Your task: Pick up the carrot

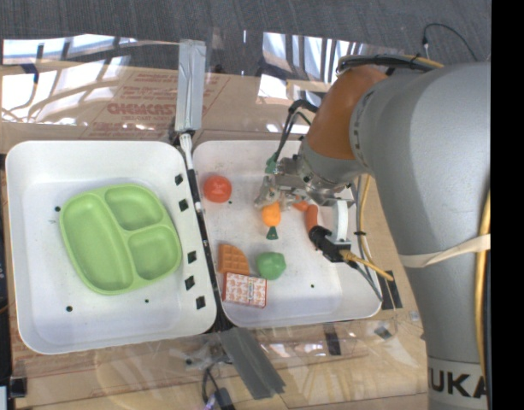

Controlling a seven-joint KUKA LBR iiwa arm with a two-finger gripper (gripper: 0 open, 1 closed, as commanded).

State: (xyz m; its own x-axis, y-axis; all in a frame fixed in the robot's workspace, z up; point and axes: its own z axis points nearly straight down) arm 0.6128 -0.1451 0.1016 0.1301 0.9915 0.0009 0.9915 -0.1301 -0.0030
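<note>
Cardboard (116, 101) lies flat behind the bench, printed with red lettering, and a grey strip of tape (190, 84) runs down it toward the seam between the two bins. At the left sits the left bin (31, 314), a shallow white tray that holds a lime-green divided plate (118, 237) with one long compartment and two smaller ones, set at a slant near the bin's middle. Just past the seam begins the right bin (330, 301), where the small items are scattered. A red-orange tomato (216, 188) rests near the bin's upper left. Below it, a tan waffle piece (232, 259) lies beside the bin's left wall, touching a flat red-and-white patterned packet (245, 289) under it. Just right of the waffle sits a rounded green toy vegetable (272, 266). Above that, near the bin's centre, is the carrot (272, 217), orange with a small green top pointing down toward the green vegetable. The gripper (277, 190) hangs directly above the carrot, very close to it; whether its fingers are apart or closed cannot be told from this angle, nor whether they touch the carrot. Another orange-red piece (309, 215) lies just right of the carrot, partly under the wrist. The grey arm (432, 161) with its orange band fills the right side.
</note>
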